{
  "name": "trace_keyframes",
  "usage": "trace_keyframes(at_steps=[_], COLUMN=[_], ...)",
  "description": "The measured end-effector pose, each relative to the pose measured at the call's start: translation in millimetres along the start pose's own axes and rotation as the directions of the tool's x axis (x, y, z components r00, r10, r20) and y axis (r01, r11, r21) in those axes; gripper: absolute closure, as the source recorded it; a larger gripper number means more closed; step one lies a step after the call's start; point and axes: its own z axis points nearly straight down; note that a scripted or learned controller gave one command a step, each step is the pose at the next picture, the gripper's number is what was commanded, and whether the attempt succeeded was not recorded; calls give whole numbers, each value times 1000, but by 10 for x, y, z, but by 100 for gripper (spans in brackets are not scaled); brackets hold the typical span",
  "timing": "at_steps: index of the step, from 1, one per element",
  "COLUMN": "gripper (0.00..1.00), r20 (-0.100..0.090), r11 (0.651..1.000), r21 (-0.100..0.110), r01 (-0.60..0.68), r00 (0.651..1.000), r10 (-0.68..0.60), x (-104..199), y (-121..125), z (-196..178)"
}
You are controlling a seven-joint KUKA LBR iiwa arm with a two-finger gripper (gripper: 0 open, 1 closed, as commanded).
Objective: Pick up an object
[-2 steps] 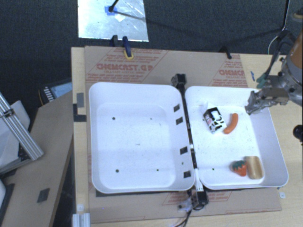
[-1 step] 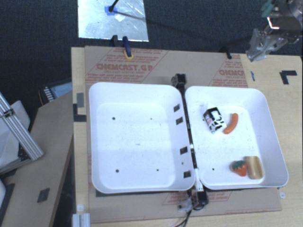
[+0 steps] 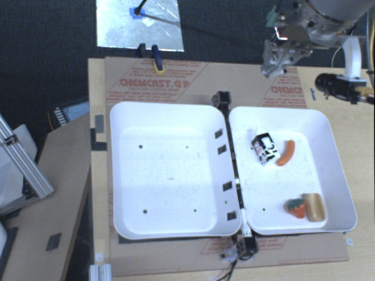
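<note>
Sausage point(image 3: 285, 153) – small, orange-red, curved, right bin point(image 3: 334, 157), claw point(image 3: 275, 69) above bench – grip state unreadable

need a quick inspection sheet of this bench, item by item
surface: bench with printed board under two white bins; left bin, right bin.
job's things: in the right bin, a black and white item, an orange sausage shape beside it, and a tan block touching a small orange-red piece.
clutter: nothing seen in the left bin.
grippers: pincer above the bench behind the right bin, holding nothing.
cables: wires at the front between the bins.
surroundings: shiny sheet on dark floor.
</note>
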Motion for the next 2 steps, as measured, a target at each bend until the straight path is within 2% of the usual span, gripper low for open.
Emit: trace_keyframes(at_steps=[1, 2], gripper=[100, 100], r20=[1, -2], r11=[1000, 1000], r21=[-14, -3], r01=[-7, 3], r00=[1000, 1000], r10=[7, -3], x=[-277, 421], y=[478, 613], z=[-800, -632])
